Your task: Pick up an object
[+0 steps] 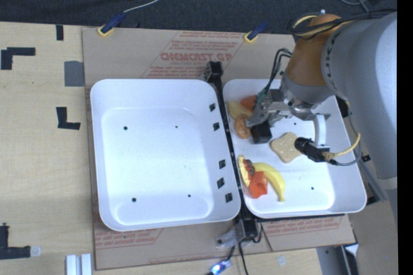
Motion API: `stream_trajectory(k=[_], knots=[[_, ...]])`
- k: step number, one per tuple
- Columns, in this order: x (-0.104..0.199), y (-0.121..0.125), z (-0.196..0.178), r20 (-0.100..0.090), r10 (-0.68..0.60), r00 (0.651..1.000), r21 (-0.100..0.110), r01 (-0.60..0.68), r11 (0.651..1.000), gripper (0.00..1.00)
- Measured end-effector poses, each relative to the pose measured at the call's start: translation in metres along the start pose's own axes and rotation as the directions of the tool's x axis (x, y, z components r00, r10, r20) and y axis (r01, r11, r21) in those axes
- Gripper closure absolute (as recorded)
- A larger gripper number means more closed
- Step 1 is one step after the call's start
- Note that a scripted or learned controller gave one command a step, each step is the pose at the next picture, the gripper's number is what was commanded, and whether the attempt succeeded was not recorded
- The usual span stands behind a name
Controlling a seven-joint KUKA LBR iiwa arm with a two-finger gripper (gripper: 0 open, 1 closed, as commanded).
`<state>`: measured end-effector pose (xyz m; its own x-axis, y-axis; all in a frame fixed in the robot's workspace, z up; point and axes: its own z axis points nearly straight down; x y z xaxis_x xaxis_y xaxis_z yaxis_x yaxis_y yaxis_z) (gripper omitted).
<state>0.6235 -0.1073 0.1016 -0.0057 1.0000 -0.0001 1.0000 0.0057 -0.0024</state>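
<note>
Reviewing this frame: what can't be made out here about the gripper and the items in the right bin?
- Gripper: finger state and any hold unreadable in the camera view; the wrist covers them.
- Orange-red items by the divider: partly hidden under the gripper, identity unclear.
- Small piece beside the banana: too small to identify.
- Arm: cut off by the right edge.

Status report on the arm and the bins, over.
End effector low in right bin, over food pile. Banana and bread slice lying loose. Grip unconfirmed.
</note>
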Motion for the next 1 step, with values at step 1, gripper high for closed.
stream_trajectory(k=[1], knots=[[-0.0069, -0.042, 0.0132, 0.002, 0.006, 1.0, -0.013, -0.006, 1.0, 1.0]])
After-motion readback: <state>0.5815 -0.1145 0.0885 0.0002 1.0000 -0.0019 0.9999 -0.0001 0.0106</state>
